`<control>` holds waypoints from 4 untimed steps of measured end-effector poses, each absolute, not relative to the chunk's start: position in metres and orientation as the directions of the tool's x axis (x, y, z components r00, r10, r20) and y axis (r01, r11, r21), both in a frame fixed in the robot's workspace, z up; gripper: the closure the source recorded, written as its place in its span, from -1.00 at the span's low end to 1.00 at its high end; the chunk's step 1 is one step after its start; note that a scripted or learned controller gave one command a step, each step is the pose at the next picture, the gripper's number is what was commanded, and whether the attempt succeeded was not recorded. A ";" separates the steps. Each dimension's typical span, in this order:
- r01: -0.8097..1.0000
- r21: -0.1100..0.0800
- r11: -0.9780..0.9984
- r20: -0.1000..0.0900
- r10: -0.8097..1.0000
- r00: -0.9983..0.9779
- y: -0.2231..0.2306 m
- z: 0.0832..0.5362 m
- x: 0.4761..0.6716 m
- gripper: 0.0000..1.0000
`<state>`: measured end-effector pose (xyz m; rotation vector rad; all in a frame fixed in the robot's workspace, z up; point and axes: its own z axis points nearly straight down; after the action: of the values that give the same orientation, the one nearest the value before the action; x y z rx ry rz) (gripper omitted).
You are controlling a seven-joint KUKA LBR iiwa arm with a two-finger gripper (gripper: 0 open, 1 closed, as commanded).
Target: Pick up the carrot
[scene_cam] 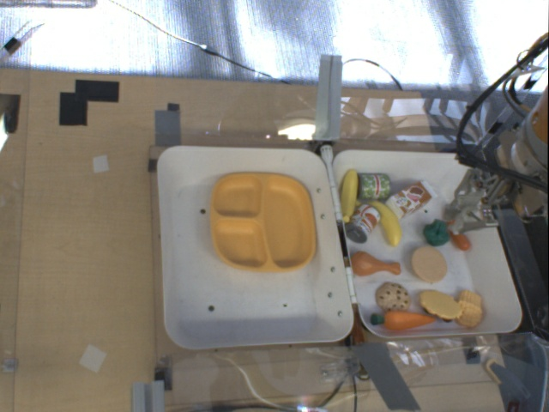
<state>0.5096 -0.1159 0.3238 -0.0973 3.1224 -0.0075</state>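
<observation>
Although the arm reaches in from the right of the camera view, its jaws (pixel 470 217) sit low over the upper right part of the right bin (pixel 506 303), and whether they stand apart or together cannot be told from this slanted look down. Nothing shows between them. Just beside them, toward the bin's middle, lie a green vegetable (pixel 437 233) and a small orange-red piece (pixel 461 242).

The carrot (pixel 408 320) is well apart from the jaws, down at the bin's near edge and off toward the divider. It lies flat, its green end pointing toward the left bin (pixel 176 316), its tapered orange body running toward a yellow wavy piece (pixel 441 305). A speckled cookie (pixel 392 296) lies just beyond it, on the jaws' side.

It looks like a moulded toy: probably light, stiff and fairly smooth, so it may slide or roll if pinched near the thin tip. The thick middle of the body seems the safest hold, with the jaws closing across its width.

Farther from the jaws, the left bin holds a yellow divided plate (pixel 262 221) on the desk (pixel 77 256).
</observation>
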 end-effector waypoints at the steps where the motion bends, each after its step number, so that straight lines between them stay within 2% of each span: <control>1: -0.065 -0.003 0.998 -0.013 -0.065 -0.998 -0.114 0.322 0.509 -1.00; 2: 0.091 0.001 0.996 -0.008 0.091 -0.996 -0.088 0.267 0.492 -1.00; 3: 0.395 0.005 0.919 -0.013 0.395 -0.919 -0.047 0.316 0.490 -1.00; 4: 0.452 -0.001 0.892 0.004 0.452 -0.892 -0.047 0.180 0.486 -1.00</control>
<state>0.4863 -0.0468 0.1803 0.7313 3.0596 -0.0001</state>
